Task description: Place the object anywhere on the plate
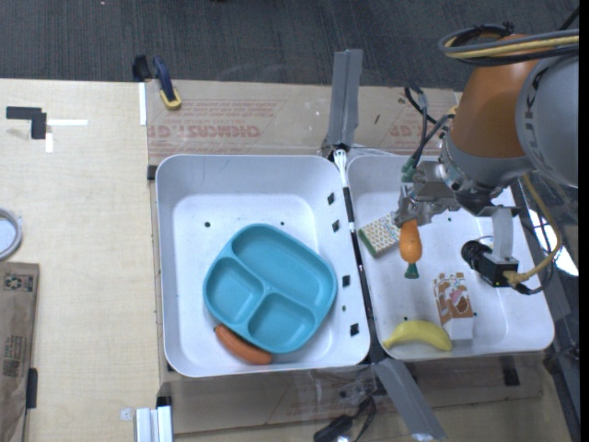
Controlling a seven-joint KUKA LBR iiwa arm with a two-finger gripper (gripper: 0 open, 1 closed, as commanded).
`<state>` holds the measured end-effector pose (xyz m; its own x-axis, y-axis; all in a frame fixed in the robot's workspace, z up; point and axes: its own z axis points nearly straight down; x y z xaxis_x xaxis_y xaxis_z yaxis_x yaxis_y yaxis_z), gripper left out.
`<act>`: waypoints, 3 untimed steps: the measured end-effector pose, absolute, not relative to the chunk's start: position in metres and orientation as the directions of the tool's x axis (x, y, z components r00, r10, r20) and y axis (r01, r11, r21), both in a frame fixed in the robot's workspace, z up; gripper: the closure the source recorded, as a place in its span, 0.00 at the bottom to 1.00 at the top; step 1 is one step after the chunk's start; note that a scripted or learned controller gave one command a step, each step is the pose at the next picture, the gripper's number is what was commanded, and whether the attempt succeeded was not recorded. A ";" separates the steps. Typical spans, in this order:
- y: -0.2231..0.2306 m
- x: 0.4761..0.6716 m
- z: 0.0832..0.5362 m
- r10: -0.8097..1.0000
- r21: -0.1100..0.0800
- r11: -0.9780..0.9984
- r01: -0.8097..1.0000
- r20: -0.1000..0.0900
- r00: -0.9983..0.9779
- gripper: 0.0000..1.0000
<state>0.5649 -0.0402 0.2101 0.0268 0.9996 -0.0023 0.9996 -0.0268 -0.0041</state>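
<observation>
In the right bin (525, 334), the gripper (411, 221) grasps a carrot (410, 244) hanging upright, clear for carrying toward the plate (267, 288) at nine o'clock.

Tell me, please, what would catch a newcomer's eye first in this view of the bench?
Probably the bright blue divided plate lying in the left bin, with an orange sausage-like item tucked against its lower edge. Next comes the big grey and orange arm over the right bin, its claw just above a toy carrot hanging point down. A banana and a small carton lie nearer the front of that bin.
</observation>
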 end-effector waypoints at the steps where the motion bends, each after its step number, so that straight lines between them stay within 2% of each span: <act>1: 0.021 0.589 0.203 0.982 -0.002 0.190 0.982 -0.001 -0.190 1.00; 2: 0.074 0.556 0.190 0.987 -0.005 0.162 0.987 -0.001 -0.162 1.00; 3: 0.074 0.556 0.190 0.987 -0.005 0.162 0.987 -0.001 -0.162 0.00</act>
